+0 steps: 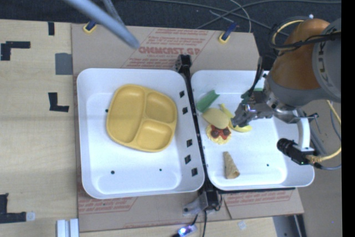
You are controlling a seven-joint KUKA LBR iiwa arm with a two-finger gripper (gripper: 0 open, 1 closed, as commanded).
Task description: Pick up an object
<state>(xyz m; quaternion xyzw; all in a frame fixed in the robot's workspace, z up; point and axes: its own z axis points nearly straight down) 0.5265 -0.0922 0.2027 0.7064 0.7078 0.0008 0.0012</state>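
The arm reached in from the right, its gripper (244, 118) low over the right bin (277, 172) beside a yellow toy (218, 116); whether the jaws were wide or narrow could not be told.

The bench (33, 136) is pale wood, with black angular marks at its 9 o'clock side. A brown cardboard sheet (166, 44) with red print lies flat on it, two yellow-and-blue clips at the sheet's 12 o'clock edge. On the cardboard sit two shallow white bins side by side, touching along a black clipped seam: the left bin (91, 175) toward 9 o'clock, the right bin (260, 172) toward 3 o'clock.
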